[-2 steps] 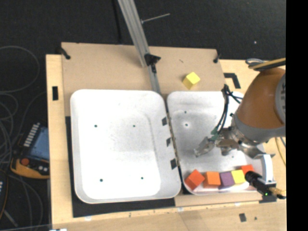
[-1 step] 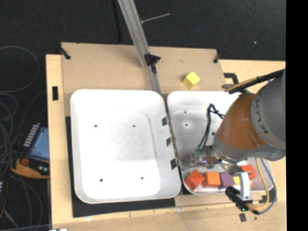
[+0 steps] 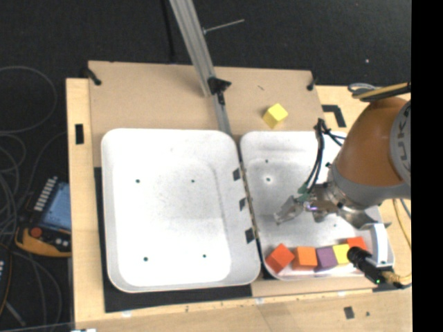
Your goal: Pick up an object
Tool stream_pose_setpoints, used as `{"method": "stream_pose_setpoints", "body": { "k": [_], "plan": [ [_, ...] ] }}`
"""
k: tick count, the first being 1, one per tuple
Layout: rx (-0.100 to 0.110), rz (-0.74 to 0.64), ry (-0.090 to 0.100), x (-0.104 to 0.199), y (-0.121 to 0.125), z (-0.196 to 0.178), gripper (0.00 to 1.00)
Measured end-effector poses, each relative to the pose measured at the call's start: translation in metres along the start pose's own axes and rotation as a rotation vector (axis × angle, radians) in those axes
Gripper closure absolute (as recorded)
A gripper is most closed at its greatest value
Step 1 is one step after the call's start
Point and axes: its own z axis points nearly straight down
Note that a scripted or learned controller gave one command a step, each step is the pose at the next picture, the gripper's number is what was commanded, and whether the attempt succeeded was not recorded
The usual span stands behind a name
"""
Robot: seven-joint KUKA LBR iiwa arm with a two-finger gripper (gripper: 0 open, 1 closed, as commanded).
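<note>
The tool [image 3: 289, 210] hangs low over the right bin [image 3: 277, 154], its grip state impossible to tell. 4 blocks (orange [image 3: 280, 256], orange, purple, yellow) crowd the near wall; another yellow cube [image 3: 275, 114] sits outside on the surface.

Two shallow white plastic bins: the one beneath the metallic grey end effector [image 3: 289, 210] has a smooth, faintly speckled floor [image 3: 277, 161]; the neighbouring bin [image 3: 166, 206] beyond its tip shows the same matt finish with light grey scuffing. Matt foam-like blocks lie just below the end effector: orange cube [image 3: 280, 256], orange block [image 3: 305, 256], purple block [image 3: 325, 256], yellow block [image 3: 341, 254]. A matt yellow cube [image 3: 275, 115] sits above it on the flat tan board-like worktop [image 3: 152, 95]. The arm's orange band [image 3: 374, 151] looks smooth, slightly glossy.
</note>
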Motion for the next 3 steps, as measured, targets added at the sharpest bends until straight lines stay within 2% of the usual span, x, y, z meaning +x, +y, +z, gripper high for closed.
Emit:
{"method": "stream_pose_setpoints", "body": {
  "k": [1, 2, 3],
  "plan": [
    [0.006, 0.007, -0.001, -0.038, -0.002, -0.026, 0.00],
    [0.010, -0.003, 0.003, 0.028, -0.002, 0.006, 0.00],
    [0.004, 0.001, 0.001, 0.024, 0.000, -0.006, 1.00]
  ]
}}
